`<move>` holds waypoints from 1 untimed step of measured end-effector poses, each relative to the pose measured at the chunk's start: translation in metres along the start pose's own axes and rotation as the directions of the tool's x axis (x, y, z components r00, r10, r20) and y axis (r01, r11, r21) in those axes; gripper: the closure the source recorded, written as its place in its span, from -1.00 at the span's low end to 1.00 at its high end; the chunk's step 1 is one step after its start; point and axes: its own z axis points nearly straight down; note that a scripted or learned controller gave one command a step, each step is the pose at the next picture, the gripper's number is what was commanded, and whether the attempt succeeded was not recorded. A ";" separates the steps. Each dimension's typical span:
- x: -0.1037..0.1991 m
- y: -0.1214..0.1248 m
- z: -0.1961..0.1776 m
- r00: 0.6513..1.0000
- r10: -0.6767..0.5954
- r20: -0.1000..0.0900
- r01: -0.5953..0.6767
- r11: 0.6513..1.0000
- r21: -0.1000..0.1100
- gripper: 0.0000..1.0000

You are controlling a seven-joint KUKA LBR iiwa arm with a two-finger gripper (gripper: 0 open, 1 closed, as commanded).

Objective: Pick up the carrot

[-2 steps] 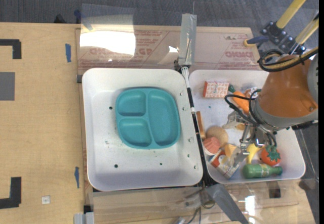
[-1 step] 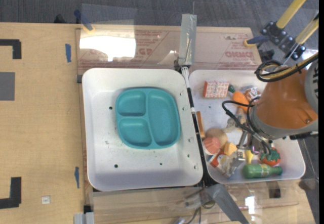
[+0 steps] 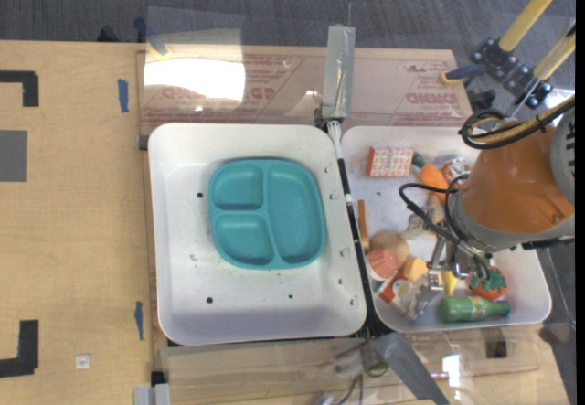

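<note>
The carrot (image 3: 435, 177) is an orange piece with a green tip, lying in the back part of the right bin (image 3: 539, 312), partly hidden by the arm's orange band. My gripper (image 3: 445, 268) hangs low over the front middle of that bin, among a pile of toy foods and well in front of the carrot. Nothing can be made out in its grasp.
The left bin (image 3: 174, 239) holds a teal divided plate (image 3: 268, 212). In the right bin lie a red-and-white carton (image 3: 390, 161), a pinkish piece (image 3: 388, 257), a yellow piece (image 3: 416, 268), a red-orange item with green leaves (image 3: 486, 282) and a green vegetable (image 3: 471, 309).
</note>
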 end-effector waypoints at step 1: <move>0.001 -0.001 0.001 0.996 0.094 -0.003 -0.094 0.996 -0.001 -1.00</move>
